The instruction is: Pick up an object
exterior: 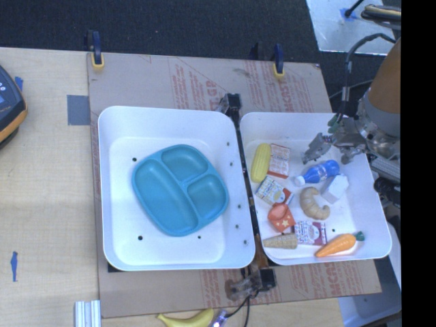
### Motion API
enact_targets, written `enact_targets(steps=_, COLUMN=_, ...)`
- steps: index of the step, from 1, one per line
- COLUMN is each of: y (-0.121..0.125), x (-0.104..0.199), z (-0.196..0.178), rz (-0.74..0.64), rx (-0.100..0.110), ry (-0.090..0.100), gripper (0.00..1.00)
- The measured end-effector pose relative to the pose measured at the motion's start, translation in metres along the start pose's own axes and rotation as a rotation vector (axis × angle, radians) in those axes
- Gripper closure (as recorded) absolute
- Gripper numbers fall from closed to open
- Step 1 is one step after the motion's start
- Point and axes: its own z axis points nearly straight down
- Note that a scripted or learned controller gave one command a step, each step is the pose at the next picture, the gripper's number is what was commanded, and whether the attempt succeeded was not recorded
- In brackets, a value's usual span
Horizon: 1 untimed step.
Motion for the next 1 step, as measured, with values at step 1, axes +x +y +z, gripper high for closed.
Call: enact_targets(steps=1, y=-0.0127, x=0.0112, z=0.1215, rz=-0.001, rx=-0.001, ry=-0.001, gripper=0.00)
